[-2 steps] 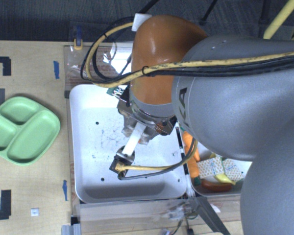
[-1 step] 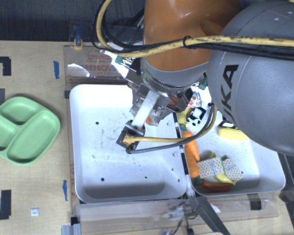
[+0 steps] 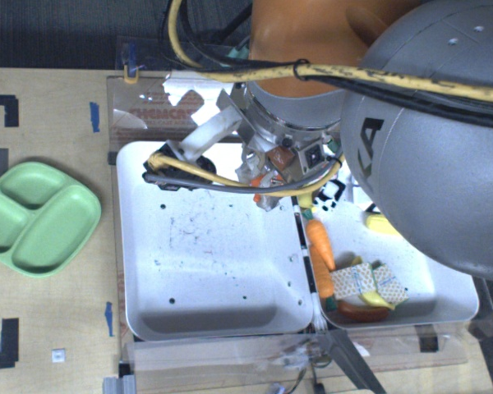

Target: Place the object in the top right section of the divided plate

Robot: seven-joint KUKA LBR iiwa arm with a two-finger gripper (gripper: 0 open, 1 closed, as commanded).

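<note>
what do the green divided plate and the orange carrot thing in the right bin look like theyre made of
Divided plate: looks like moulded plastic, matte pale green, with soft rounded ridges and an even colour. Carrot: probably a plastic or rubber toy, smooth with a slight sheen and a uniform orange; the view leaves the exact material open.

The divided plate (image 3: 39,217) is light green with soft round corners. It sits flat on the wooden bench at the left of the frame, well apart from the white bins. It has three sections: two small ones toward the upper left and one long one along the lower right. All its sections look bare inside.
</note>
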